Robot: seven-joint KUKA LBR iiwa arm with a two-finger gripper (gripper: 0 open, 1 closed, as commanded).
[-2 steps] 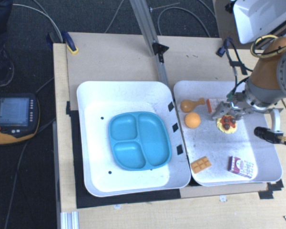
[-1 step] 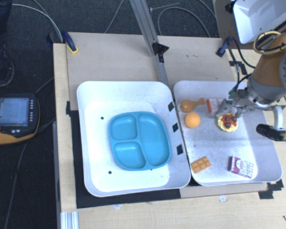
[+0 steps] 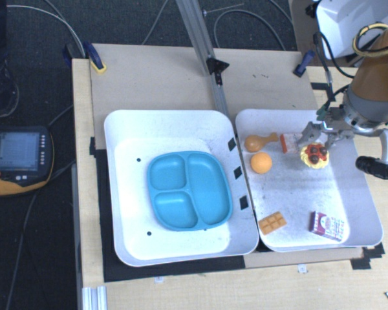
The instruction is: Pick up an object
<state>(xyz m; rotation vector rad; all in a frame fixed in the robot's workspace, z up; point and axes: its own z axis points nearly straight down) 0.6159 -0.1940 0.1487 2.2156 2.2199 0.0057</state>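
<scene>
Two shallow white bins are seen side by side on the desk (image 3: 155, 76). The left bin (image 3: 126, 131) carries a blue divided plate (image 3: 189, 190), three compartments, its long axis running roughly from upper left to lower right.

The right bin (image 3: 359, 205) holds the loose things. A tan pear-shaped piece (image 3: 258, 141) lies near the upper left corner, long axis nearly level across the view, thick end to the left, thin neck pointing right toward a small red-orange stub (image 3: 283, 143) just beside it. An orange ball (image 3: 261, 163) sits just below the pear-shaped piece, apart from it. A small yellow and red toy (image 3: 315, 155), roundish, no clear long axis, lies in the upper right part of the bin. A ridged orange-brown block (image 3: 272, 223) lies at the bin's near left edge, long axis tilted slightly up to the right. A small maroon and white carton (image 3: 327, 225) lies flat near the lower right, long axis tilted down to the right.

The arm is seen entering from the right, orange band above the wrist. The tool (image 3: 321, 136) is placed directly over the yellow and red toy, its fingers (image 3: 308, 134) splayed wide to either side. Whether the fingers touch the toy cannot be told; nothing is seen gripped between them.

A handheld pendant with a screen (image 3: 18, 158) lies off the desk at far left
</scene>
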